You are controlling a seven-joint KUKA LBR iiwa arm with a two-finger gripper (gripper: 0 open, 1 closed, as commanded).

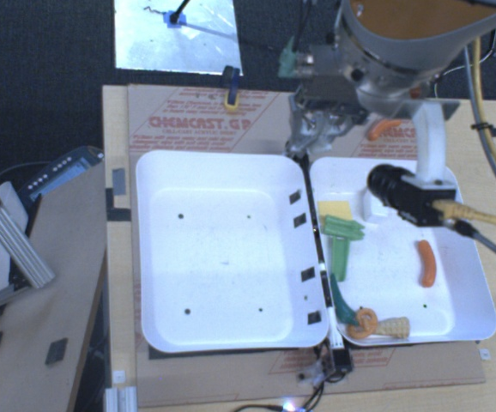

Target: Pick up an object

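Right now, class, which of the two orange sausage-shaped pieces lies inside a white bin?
The orange sausage-shaped piece near the right white bin's right wall. The other orange piece lies outside, on the cardboard sheet beyond the bin's far rim.

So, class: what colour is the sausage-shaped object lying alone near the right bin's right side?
The sausage-shaped object is orange-red, seen clearly in the camera view.

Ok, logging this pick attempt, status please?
Gripper over the bins' far edge, nothing seen held. Green plastic toy and orange sausage-shaped toy lying in right white bin. Path unobstructed.
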